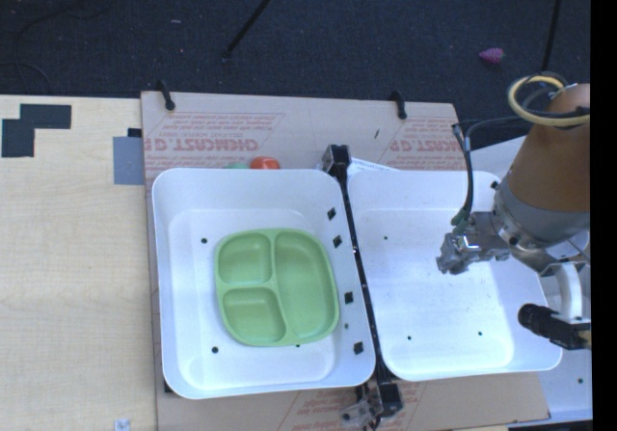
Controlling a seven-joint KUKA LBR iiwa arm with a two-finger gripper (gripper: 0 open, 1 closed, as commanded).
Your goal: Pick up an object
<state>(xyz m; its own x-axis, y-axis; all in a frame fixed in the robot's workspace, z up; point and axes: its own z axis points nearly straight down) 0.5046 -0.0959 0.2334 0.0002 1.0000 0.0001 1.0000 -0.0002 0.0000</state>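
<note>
1. The gripper (453, 257) hangs over the right bin (424, 342), at middle right of the frame; whether it is open or closed cannot be told, and nothing shows in it.
2. A green divided plate (277, 286) with three compartments lies flat in the middle of the left bin (183, 227), well apart from the gripper.
3. Cardboard (289, 130) lies under both bins; red mirrored print on it near the top edge is too garbled to read surely.
4. A small orange-red object (264, 164) sits on the cardboard just beyond the left bin's upper rim.
5. A purple scrap (492, 56) lies on the dark floor at upper right.
</note>
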